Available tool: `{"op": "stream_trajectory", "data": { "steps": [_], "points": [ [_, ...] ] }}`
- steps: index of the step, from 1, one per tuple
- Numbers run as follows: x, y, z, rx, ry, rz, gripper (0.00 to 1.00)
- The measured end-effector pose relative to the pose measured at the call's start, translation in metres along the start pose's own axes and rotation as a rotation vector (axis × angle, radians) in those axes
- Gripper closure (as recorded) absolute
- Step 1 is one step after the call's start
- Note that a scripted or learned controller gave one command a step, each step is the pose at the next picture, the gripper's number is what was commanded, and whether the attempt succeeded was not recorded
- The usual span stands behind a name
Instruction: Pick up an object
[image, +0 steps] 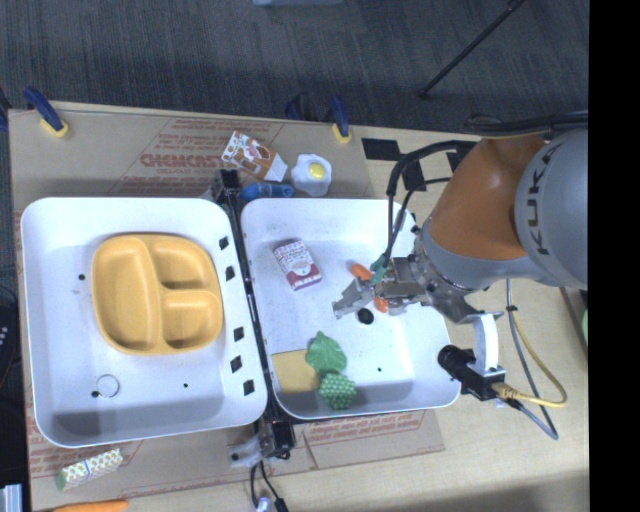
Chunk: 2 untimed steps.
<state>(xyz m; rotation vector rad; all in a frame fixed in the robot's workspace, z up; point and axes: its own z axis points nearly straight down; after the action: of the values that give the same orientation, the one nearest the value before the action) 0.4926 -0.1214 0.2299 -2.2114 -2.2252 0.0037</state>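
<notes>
The right bin (420, 395) holds a small red and white carton (297, 264) near its middle. A yellow block (292, 371), a green leafy piece (324, 352) and a bumpy green piece (338, 390) lie by its near wall. A small orange piece (360, 270) rests right beside my gripper (366, 297). The gripper hangs low over the bin's middle right, with the grey and orange arm (500, 215) behind it. From here I cannot make out whether it touches the orange piece.
In the left bin (40, 330) sits a yellow divided tray (157, 292). Behind the bins lie a small carton (244, 152), a blue item (265, 190) and a white and yellow egg toy (312, 173). Blue clamps (48, 112) grip the bench's far edge.
</notes>
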Motion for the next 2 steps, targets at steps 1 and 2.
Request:
{"op": "stream_trajectory", "data": {
  "steps": [1, 2],
  "points": [
    [0.013, -0.017, 0.13, 0.002, 0.001, -0.008, 0.0],
    [0.013, -0.016, 0.12, 0.002, 0.001, -0.013, 1.0]
  ]
}}
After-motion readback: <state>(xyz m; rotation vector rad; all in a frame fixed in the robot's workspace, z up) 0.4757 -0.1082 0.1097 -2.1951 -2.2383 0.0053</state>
